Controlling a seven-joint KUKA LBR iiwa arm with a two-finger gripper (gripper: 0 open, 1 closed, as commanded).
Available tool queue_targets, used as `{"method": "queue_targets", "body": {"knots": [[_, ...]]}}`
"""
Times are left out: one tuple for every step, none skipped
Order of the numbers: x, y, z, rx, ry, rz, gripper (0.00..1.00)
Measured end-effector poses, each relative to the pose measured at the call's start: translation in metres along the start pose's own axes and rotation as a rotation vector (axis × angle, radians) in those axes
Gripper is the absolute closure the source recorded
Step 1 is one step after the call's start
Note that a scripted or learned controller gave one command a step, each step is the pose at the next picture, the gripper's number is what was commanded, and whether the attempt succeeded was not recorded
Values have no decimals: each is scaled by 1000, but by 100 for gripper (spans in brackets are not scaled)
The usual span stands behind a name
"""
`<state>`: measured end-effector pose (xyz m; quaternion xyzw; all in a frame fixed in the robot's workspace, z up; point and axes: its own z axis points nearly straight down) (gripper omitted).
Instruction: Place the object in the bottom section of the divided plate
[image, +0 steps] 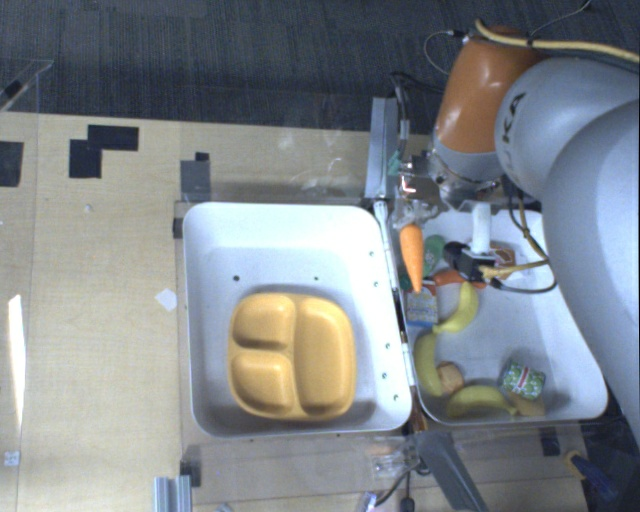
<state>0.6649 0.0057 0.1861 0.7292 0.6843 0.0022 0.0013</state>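
Observation:
A yellow divided plate (293, 354) lies in the left white bin (210, 290), with two small sections on its left and one long section on its right. An orange carrot (410, 258) hangs point down over the wall between the two bins. Its thick top end sits between the fingers of my gripper (410, 222), which is shut on it. The gripper is at the upper left corner of the right bin (570, 340), to the right of the plate and farther back.
The right bin holds several bananas (461, 306), a green can (522, 380), a blue packet (421, 308), a green item (434, 250) and a small brown piece (450, 377). The grey arm (570, 130) covers the bin's upper right. Cables (520, 270) trail below the wrist.

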Motion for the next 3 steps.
{"method": "queue_targets", "body": {"knots": [[100,-20,0,1,1,99,100],[156,-110,13,3,1,-119,100],[155,-110,12,3,1,-118,0]]}}
